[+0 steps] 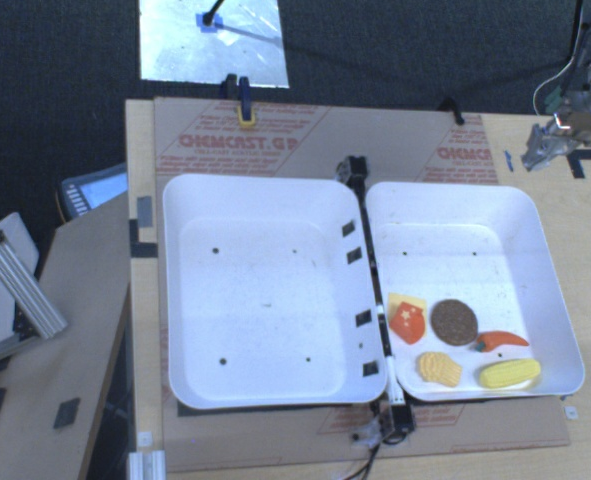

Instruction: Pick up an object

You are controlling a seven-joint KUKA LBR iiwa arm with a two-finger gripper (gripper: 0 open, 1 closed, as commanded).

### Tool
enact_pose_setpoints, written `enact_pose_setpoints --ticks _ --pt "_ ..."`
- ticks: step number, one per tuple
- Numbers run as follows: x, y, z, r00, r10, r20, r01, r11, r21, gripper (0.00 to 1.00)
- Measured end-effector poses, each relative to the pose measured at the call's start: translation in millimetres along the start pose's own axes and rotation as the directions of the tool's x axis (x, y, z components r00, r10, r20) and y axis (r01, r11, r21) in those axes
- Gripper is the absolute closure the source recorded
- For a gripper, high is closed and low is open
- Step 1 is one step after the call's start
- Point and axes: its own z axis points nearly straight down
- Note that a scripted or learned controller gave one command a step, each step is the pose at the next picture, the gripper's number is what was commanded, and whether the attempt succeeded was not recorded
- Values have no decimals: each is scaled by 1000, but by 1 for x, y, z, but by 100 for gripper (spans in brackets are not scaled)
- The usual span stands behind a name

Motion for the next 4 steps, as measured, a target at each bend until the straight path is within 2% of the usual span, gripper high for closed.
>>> enact_pose_setpoints --ticks 1,4 --pt "1 0 -22 1000 -3 -1 3 1000 2 100" --pt "1 0 -44 1000 -6 0 6 1000 3 100"
